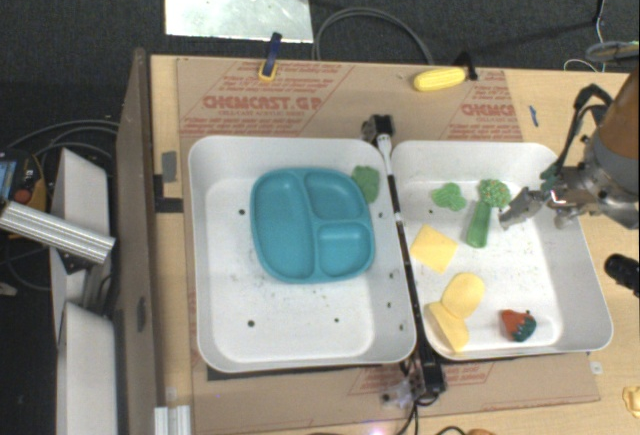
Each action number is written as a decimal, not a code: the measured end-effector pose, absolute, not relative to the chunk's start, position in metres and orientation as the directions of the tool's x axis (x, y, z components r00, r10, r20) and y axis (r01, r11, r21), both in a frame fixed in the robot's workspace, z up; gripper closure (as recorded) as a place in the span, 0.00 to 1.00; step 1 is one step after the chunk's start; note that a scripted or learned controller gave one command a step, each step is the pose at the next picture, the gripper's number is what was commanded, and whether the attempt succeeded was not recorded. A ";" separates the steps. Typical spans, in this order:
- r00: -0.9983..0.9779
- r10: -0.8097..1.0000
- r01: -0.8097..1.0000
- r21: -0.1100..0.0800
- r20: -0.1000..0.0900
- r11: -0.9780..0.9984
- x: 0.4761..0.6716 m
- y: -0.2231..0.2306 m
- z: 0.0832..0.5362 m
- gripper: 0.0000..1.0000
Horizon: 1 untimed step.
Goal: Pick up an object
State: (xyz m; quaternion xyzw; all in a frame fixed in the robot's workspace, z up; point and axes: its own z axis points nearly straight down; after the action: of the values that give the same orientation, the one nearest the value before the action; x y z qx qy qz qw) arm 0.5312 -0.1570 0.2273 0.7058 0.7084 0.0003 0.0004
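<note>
The gripper reaches in over the right bin, its metal fingertip just beside the green broccoli; whether its fingers are parted or closed cannot be told, and nothing is seen between them. The broccoli lies in the bin's upper middle. Left of the broccoli sits a smaller green piece. Below the broccoli lie a yellow block, a yellow pear-like toy and a red strawberry. The left bin holds a blue divided plate.
</note>
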 end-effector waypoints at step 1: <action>-0.006 1.000 1.000 -0.001 0.000 0.006 0.586 -0.171 0.119 0.00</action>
State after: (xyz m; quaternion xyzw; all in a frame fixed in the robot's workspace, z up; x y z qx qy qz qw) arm 0.5859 -0.1711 0.1185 0.7050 0.7092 -0.0006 -0.0004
